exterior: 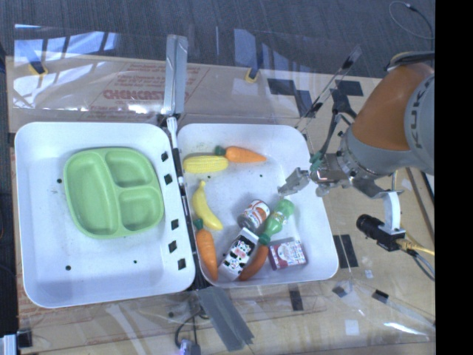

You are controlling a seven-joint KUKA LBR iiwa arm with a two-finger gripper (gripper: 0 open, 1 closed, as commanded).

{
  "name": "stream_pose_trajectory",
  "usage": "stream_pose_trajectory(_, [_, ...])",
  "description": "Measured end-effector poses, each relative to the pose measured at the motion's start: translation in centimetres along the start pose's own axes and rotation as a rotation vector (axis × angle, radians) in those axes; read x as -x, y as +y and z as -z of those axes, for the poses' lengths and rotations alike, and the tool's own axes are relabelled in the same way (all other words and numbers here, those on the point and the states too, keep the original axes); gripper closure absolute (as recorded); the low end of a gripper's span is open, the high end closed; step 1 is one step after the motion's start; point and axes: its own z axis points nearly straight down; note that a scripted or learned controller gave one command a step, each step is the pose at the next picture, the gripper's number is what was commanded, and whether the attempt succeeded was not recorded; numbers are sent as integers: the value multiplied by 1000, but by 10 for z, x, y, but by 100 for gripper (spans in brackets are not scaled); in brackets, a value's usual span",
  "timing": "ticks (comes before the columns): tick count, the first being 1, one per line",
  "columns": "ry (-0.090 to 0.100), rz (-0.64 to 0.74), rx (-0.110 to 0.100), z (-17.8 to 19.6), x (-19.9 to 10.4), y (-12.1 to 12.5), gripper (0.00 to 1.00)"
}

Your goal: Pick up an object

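Observation:
The right bin [222, 135] holds a yellow corn cob [205, 164] and a carrot [244, 154] near its far side. Lower down lie a banana [205, 207], a second carrot [207, 253], a small can [253, 214], a green bottle [277, 217], a cow-print milk carton [239, 255], a brown sausage [256, 261] and a red box [287, 254]. My gripper [294, 183] hangs over the right side of this bin, just above and right of the green bottle. I see nothing held in it.
The left bin [37, 198] carries a green divided plate [113, 191]. A grey divider [176, 80] stands between the bins at the back. The arm's orange band [388, 109] and wrist sit beyond the right bin's right wall.

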Motion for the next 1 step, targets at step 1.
stream_pose_trajectory(1, [-2, 73, 5, -112, -43, -12, 0])
